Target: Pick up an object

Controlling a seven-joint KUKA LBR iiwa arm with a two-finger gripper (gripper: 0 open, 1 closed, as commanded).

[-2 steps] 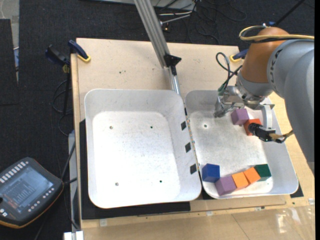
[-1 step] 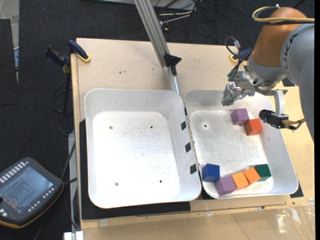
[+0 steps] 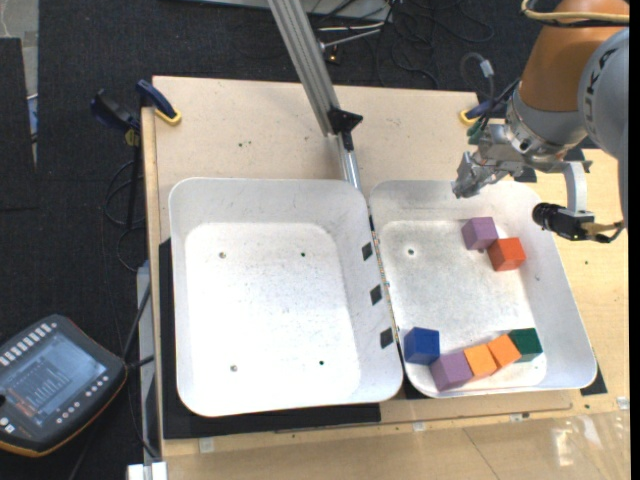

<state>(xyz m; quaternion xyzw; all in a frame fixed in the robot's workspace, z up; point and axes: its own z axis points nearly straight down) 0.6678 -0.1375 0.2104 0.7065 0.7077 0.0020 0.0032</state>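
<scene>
1. Leftmost, off the desk: a handheld control pendant [image 3: 45, 380] with a lit screen lies on the dark floor; a clamp with a yellow tip [image 3: 150, 103] sits at the desk's [image 3: 260, 128] far left corner.
2. Left bin [image 3: 200, 208]: white, shallow, speckled with dark marks.
3. Centre: a slanted metal pole [image 3: 305, 53] comes down from the top and ends between the two bins at their far edge.
4. Right bin [image 3: 425, 203], near edge: blue block [image 3: 422, 345], then a touching row of purple block [image 3: 450, 369], orange block [image 3: 481, 358] and green block [image 3: 524, 344], running up toward the right.
5. Right bin, far part: a second purple block [image 3: 479, 232] with a second orange block [image 3: 507, 253] touching its near-right corner.
6. Gripper [image 3: 470, 183]: hangs over the right bin's far rim, beyond the upper purple block and apart from it. Nothing between its tips; whether they are spread or closed, cannot tell.
7. Far right: grey arm with orange band [image 3: 565, 53] reaches in from the upper right.
</scene>
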